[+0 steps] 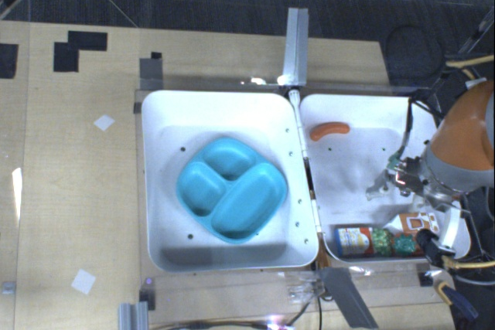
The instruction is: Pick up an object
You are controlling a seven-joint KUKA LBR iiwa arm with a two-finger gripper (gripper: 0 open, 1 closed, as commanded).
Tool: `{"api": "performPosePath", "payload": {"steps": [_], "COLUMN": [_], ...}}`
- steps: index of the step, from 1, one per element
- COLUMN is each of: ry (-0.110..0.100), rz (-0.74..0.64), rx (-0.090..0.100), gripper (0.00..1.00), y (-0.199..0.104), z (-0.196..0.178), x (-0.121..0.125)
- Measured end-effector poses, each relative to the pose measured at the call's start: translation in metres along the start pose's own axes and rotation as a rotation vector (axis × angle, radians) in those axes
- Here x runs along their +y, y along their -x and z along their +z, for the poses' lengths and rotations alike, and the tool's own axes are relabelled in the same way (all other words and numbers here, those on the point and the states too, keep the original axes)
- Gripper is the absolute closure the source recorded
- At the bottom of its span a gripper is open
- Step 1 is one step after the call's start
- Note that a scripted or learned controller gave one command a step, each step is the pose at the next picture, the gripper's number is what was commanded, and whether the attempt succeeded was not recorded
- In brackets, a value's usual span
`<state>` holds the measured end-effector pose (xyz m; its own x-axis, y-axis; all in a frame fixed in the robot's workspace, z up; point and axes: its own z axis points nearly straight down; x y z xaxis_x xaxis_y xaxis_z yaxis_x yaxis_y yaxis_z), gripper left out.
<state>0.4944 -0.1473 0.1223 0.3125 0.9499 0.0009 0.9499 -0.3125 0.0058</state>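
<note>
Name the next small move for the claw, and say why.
Probably lower the claw toward the objects near it. It hangs over the right bin holding nothing visible; the can and green pieces lie along the near wall, the orange sausage farther off.

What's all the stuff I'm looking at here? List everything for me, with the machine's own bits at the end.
bins: 2, white, side by side on the bench; left bin, right bin
divided tray: 1, blue, middle of the left bin
sausage-shaped piece: 1, orange, far side of the right bin
small packets and objects: several, mixed colours, along the right bin's near edge
arm: 1, grey with orange band, over the right bin's right side
gripper: 1, metal, above the right bin
</note>
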Motion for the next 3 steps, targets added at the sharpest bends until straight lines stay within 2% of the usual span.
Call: {"api": "performPosePath", "payload": {"steps": [1,2,3], "ry": [0.0,0.001,0.003], "rz": [-0.018,-0.132,-0.399], "rx": [-0.001,0.001,-0.001], "gripper": [0.0,0.0,0.0], "y": [0.003,0.0,-0.001], "z": [-0.037,0.033,-0.02], "x": [0.104,0.018,0.125]}}
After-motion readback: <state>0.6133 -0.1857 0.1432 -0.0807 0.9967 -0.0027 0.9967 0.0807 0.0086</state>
